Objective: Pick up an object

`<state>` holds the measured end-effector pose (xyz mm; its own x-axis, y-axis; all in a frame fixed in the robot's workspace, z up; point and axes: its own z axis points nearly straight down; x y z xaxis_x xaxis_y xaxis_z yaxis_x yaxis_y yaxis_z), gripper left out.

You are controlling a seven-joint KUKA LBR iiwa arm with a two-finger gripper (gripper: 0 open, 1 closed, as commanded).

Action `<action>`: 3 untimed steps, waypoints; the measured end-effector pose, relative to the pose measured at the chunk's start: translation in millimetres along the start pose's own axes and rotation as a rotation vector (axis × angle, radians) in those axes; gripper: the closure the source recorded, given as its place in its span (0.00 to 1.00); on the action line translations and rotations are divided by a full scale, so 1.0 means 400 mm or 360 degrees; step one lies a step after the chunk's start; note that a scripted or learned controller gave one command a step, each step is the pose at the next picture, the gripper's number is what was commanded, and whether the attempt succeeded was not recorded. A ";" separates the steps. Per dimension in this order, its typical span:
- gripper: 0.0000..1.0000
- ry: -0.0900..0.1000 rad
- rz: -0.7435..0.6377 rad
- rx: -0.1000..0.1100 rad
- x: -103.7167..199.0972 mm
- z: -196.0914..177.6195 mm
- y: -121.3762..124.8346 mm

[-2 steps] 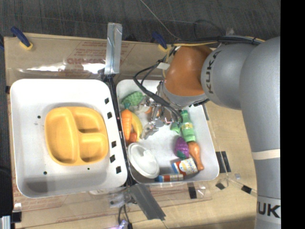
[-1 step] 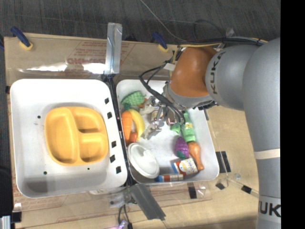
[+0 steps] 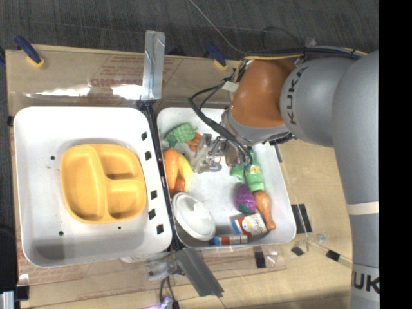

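The metal two-finger gripper [image 3: 210, 154] hangs low in the right white bin [image 3: 283, 201], among the toys; whether its fingers are apart or together cannot be told. Just beside it, toward the divider, lie an orange-and-yellow plastic vegetable [image 3: 175, 170] and a green leafy toy [image 3: 181, 134], probably the nearest candidates. Opposite sits a purple toy [image 3: 245, 199]. Well beyond, the yellow divided tray [image 3: 103, 181] occupies the left bin [image 3: 32, 237].

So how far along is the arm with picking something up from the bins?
Early stage. Done: the gripper is down in the right bin, among the toys near the green leafy toy. In hand: nothing visibly between its fingers. Left: grasping and lifting an item; the yellow tray sits in the left bin.
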<state>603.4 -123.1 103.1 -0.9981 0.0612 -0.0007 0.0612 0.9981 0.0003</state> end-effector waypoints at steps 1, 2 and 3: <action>1.00 -0.0022 0.0086 0.0004 -0.093 -0.471 0.028; 1.00 0.0007 -0.0123 0.0001 -0.127 -0.280 -0.052; 1.00 -0.0006 -0.0129 0.0003 -0.133 -0.317 -0.049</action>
<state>655.2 -146.1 229.7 -0.9998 -0.0196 -0.0046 -0.0196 0.9998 -0.0020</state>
